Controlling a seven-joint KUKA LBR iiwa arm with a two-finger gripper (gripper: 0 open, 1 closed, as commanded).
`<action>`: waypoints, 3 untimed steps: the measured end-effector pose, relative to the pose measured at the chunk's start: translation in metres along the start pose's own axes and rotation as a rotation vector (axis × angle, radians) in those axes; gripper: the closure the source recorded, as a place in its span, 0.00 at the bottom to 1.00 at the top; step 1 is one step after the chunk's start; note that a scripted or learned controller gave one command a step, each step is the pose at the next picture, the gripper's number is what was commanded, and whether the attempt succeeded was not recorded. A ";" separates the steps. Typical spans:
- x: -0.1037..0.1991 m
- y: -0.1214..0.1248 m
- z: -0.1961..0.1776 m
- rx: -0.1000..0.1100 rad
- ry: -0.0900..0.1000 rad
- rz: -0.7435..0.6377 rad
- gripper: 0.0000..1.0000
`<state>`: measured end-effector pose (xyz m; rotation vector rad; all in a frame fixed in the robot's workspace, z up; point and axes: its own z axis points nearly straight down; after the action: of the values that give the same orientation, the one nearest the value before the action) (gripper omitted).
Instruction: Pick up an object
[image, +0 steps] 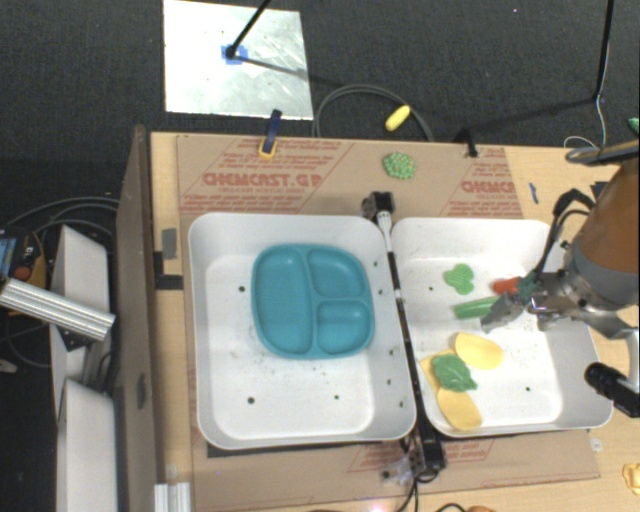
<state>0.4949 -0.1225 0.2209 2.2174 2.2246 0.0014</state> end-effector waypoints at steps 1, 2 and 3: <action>0.006 0.150 0.124 -0.012 -0.003 -0.007 0.00; -0.007 0.147 0.096 -0.003 -0.001 0.002 0.00; 0.012 0.150 0.138 -0.001 -0.001 -0.003 0.00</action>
<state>0.6447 -0.1100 0.0834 2.2126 2.2274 0.0011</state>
